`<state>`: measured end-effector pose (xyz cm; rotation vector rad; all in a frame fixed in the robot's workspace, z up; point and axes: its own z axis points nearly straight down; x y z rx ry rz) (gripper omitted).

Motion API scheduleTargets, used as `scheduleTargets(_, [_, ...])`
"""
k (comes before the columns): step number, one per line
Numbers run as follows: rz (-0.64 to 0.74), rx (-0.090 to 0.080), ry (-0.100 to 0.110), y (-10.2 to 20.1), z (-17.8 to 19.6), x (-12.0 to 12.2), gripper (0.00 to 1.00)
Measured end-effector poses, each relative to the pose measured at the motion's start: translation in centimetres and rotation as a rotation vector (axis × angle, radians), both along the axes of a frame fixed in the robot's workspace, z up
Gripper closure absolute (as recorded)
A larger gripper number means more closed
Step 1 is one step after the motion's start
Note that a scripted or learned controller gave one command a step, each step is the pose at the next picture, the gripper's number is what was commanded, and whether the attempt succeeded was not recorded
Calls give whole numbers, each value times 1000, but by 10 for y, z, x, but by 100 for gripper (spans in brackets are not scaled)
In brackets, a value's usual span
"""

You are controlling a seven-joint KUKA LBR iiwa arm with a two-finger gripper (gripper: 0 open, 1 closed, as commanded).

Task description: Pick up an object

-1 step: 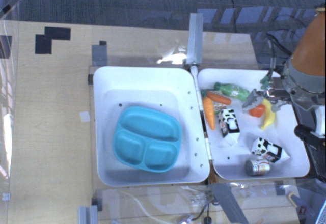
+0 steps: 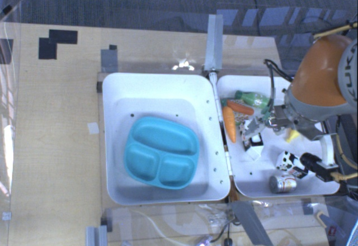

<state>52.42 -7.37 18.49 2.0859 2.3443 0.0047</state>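
- Small black-and-white object (image 2: 253, 140) lies in the right bin (image 2: 258, 171), near the bin's middle, just below the tool (image 2: 251, 127) in the camera view.
- The tool hangs low over the right bin at the end of the grey and orange arm (image 2: 321, 80). I cannot tell whether it is released or clenched, and nothing can be seen grasped in it.
- An orange carrot (image 2: 229, 123) lies lengthwise along the right bin's left wall, just left of the tool.
- A second, redder carrot (image 2: 240, 108) lies slantwise above it, beside a green bottle (image 2: 251, 97) at the bin's far edge.
- A yellow piece (image 2: 292, 136) shows under the wrist.
- A cow-patterned toy (image 2: 287, 161) sits above a metal can (image 2: 283, 184) at the near edge.
- The left bin (image 2: 117, 105) holds a blue divided plate (image 2: 162, 152), lying flat.
- Both bins rest side by side on the pale surface (image 2: 56, 127).
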Motion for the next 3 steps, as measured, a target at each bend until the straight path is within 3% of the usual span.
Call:
scheduleTargets(1, [-286,4,-9,-14,-95,-3,0])
scheduleTargets(2, [-284,5,-17,-13,-83,0,100])
scheduleTargets(3, [-346,2,-1,56,1,36,100])
